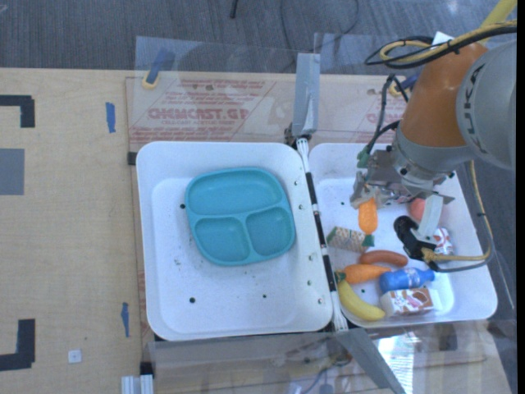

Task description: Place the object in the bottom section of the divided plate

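1. The carrot [368, 215], a small orange toy, hangs upright in the right bin [484, 298], centre right of the frame; its top sits just under the gripper [367, 194]; the fingers look closed on its top, though the view is too small to be sure
2. Below it lie a sausage [382, 258], a second carrot [358, 272], a banana [358, 300] and a bottle [405, 279]
3. The plate [239, 215], teal and divided, lies in the left bin [164, 302], left of centre; its sections are bare
4. Judged step: pick just made, carry not begun
5. Next move calls for a lift over the bin walls, travel left, then a release in the plate's lower sections
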{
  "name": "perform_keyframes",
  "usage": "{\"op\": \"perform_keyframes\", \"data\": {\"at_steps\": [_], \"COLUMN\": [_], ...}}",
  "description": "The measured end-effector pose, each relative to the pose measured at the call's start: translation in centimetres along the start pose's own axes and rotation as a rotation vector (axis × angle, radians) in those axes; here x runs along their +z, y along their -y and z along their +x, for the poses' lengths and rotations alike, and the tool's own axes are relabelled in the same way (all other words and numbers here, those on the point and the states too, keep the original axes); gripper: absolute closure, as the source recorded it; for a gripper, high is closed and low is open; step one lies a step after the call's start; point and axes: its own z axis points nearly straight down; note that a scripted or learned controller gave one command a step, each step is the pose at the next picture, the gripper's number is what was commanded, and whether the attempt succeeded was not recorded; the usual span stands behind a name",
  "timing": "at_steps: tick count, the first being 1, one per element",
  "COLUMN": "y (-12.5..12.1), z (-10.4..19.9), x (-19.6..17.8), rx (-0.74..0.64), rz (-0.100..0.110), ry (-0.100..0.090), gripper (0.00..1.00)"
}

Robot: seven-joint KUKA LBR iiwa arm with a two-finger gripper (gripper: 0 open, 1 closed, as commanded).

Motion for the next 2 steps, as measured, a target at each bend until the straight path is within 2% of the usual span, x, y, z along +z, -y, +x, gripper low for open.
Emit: {"op": "perform_keyframes", "data": {"at_steps": [1,2], "y": [-1.1,3.4], "z": [10.2,11.0], "x": [-1.1,0.0], "rx": [-0.177,-0.248], "rz": [-0.004,0.001], "ry": [0.000,-0.001], "gripper": [1.00,1.00]}}
